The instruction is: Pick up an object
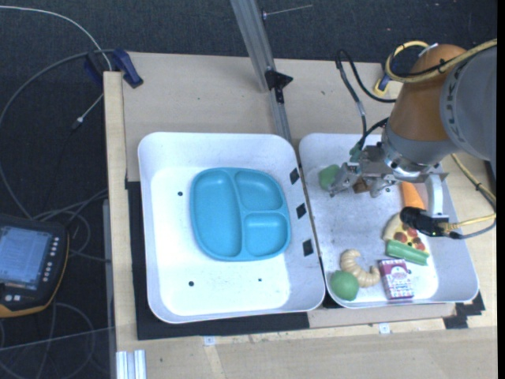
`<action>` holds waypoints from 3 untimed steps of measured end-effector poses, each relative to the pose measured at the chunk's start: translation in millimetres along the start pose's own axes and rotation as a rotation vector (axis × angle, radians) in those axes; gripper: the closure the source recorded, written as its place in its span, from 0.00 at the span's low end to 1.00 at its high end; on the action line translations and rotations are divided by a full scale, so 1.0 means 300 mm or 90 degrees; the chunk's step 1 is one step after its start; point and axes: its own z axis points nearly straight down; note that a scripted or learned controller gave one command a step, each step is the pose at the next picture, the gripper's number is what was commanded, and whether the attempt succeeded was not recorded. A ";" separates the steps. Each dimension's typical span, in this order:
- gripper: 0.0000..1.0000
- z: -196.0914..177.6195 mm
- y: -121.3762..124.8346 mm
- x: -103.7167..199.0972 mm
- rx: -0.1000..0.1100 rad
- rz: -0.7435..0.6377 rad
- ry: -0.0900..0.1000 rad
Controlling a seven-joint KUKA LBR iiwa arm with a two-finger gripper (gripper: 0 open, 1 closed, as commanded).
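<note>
My gripper [353, 181] hangs low over the upper left part of the right bin [347, 231], under the orange-banded wrist. A small green round object [327, 177] lies right beside the gripper's left side; whether they touch is unclear. An orange carrot-like piece [413, 194] lies just right of the gripper, partly hidden by the arm. Lower in the bin lie a pizza slice [405, 234], a green strip [406, 252], a red box [397, 279], a beige curled piece [360, 268] and a green ball [344, 286].
The left bin [170, 283] holds a blue divided plate [239, 213]. A metal pole [256, 34] rises behind the bins. Cables [359, 93] trail over the bench behind the right bin. A handheld pendant [28, 263] lies far left.
</note>
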 end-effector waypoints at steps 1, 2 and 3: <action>0.00 0.151 -0.003 0.003 -0.001 0.000 0.000; 1.00 0.103 0.004 0.004 -0.006 0.000 0.000; 1.00 -0.082 -0.001 0.040 -0.010 -0.002 -0.001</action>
